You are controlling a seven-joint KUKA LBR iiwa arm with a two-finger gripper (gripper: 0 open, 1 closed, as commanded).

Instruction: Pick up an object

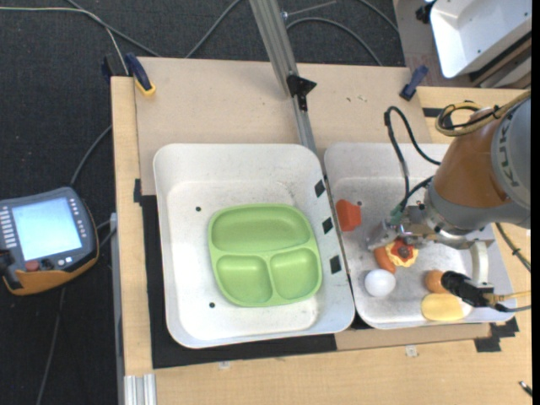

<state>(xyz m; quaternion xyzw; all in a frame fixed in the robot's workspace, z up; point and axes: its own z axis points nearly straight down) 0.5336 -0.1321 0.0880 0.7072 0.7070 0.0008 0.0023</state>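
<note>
My claw [403, 241], its opening impossible to tell, hangs over a small orange-yellow toy [398, 255], likely light, rigid, best pinched across its middle.

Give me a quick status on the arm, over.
Claw low in right bin, over orange-yellow toy; grip unconfirmed. White ball, orange block, yellow piece close by. Green tray in left bin.

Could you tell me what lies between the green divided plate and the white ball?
In the camera view, the two bins' adjoining rims lie between the green divided plate and the white ball; otherwise the stretch is bare bin floor.
</note>
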